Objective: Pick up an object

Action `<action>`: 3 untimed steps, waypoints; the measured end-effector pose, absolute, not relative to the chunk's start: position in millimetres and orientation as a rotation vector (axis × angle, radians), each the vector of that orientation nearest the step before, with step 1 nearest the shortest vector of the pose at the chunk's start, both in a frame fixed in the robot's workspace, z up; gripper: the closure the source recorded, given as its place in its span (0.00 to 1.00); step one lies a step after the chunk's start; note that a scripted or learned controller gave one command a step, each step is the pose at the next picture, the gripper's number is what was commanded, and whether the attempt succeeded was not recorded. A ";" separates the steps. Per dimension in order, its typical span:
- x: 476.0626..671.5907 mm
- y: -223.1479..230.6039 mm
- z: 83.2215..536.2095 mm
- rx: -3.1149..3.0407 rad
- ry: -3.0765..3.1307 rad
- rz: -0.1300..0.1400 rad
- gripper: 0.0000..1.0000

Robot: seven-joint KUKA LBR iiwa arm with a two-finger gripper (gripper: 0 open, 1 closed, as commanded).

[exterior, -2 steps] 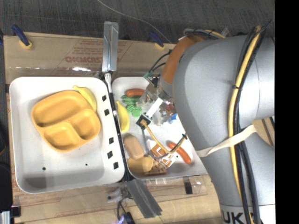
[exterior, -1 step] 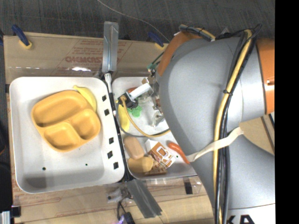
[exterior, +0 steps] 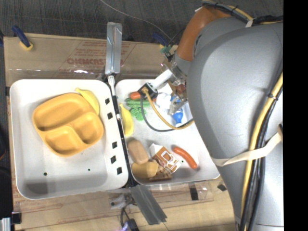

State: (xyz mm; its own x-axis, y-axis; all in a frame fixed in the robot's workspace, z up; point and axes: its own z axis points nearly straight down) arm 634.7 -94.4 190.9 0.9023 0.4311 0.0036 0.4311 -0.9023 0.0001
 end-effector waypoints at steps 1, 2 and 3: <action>648.1 -93.5 104.7 -3.110 -0.420 0.004 0.00; 627.8 -90.7 90.3 -3.115 -0.379 0.011 0.00; 623.9 -90.0 90.0 -3.119 -0.328 0.016 0.00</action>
